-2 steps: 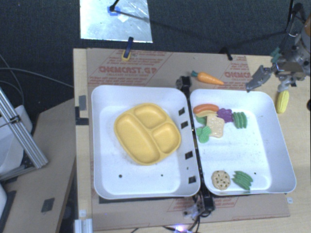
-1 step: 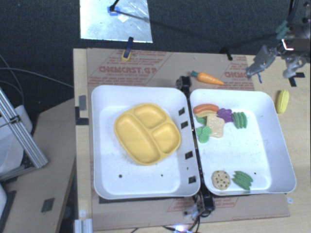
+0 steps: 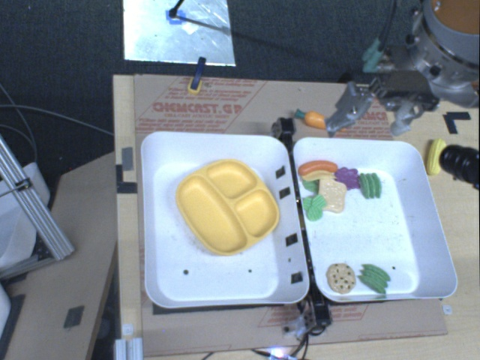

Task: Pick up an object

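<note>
1 smooth yellow 3-compartment plate (image 3: 227, 205); round speckled cookie (image 3: 341, 277).

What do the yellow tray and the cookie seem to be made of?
Tray: likely moulded plastic; even yellow colour, soft sheen, rounded compartments. Cookie: probably a plastic or rubber toy; flat tan disc with dark specks, too small to tell the finish.

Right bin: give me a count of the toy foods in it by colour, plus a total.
In the right bin:
Green: 3 (pea pod, bean pod, leafy piece)
Purple: 1 (grapes)
Orange-red: 1 (hot dog)
Tan: 2 (bread slice, cookie)
Total: 7
</note>
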